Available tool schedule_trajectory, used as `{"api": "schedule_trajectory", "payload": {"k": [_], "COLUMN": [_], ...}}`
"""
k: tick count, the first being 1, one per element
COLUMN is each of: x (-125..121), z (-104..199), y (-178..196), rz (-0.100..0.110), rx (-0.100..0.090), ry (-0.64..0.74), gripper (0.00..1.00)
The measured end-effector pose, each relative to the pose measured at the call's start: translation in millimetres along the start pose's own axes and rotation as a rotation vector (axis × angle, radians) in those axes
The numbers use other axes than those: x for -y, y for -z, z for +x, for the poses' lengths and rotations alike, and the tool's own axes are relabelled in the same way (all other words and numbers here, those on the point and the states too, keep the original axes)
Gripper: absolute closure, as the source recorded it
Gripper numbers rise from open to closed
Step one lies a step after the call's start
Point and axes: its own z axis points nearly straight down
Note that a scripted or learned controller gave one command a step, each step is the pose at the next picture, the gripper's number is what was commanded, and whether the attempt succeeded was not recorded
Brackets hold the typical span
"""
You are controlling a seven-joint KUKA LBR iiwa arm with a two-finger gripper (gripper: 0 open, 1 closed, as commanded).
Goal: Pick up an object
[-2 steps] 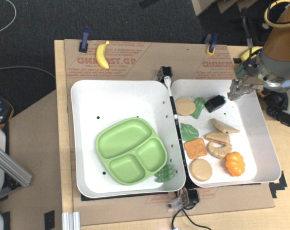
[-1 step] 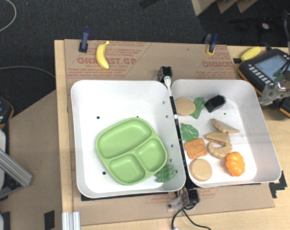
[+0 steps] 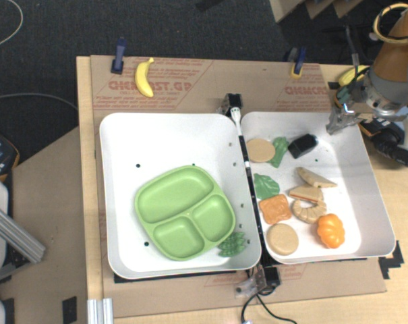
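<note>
Hovering over the right bin's far-right rim, the tool holds nothing; opening unclear.

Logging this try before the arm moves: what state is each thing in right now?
gripper: above the right bin's far right corner, nothing seen between its fingers
green divided plate: lying flat in the left bin
black block: loose in the right bin
orange pumpkin-like toy: loose near the right bin's front
banana: on the cardboard, outside both bins
right bin: holds many small toys
</note>
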Motion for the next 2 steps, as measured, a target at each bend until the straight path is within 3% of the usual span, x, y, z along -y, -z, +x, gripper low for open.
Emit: {"api": "schedule_trajectory", "payload": {"k": [1,2], "x": [4,3], "z": [76,71], "y": [-19,-6], "rz": [0.013,0.008], "rx": [-0.007,-0.003], "ry": [0.001,-0.003], "gripper": [1.00,1.00]}}
